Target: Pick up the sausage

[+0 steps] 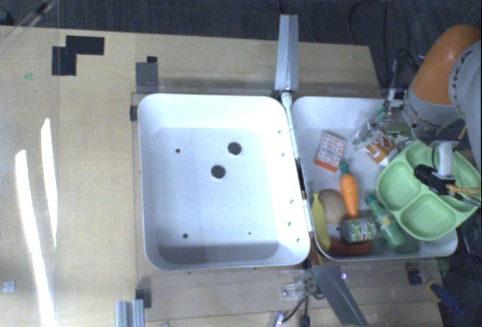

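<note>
The sausage [351,248] is a dark red, short link lying along the front wall of the right bin [354,111]. It is partly tucked under a green bottle [363,230]. The gripper [388,113] hangs off the grey arm with the orange band [444,65] at the bin's far right corner. It sits above a crumpled snack packet [376,142], well away from the sausage. Nothing shows in its grasp.
Around the sausage lie a banana [320,221], a tan potato [332,205] and a carrot [349,194]. A green divided tray [422,197] fills the bin's right side, and a small orange-and-white packet [329,150] lies farther back. The left bin [162,190] stands alongside.
</note>
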`<act>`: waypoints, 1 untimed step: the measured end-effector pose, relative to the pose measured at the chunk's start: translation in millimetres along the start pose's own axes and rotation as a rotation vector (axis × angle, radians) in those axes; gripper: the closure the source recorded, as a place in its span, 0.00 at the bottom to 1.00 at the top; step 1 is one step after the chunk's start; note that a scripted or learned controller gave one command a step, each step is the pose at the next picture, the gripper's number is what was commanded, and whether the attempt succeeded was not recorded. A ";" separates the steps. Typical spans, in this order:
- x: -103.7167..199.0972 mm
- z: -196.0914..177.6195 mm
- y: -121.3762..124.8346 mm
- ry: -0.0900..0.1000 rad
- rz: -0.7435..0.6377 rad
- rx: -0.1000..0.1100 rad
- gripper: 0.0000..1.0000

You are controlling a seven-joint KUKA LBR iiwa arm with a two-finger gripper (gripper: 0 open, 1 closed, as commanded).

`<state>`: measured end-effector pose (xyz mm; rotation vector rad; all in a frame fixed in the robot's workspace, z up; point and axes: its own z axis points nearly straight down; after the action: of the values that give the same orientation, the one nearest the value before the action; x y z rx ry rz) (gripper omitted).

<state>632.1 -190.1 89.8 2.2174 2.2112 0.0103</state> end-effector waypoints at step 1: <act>42.5 0.5 -61.2 0.003 -0.047 0.003 0.00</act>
<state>571.1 -147.5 88.4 2.1680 2.2654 0.0102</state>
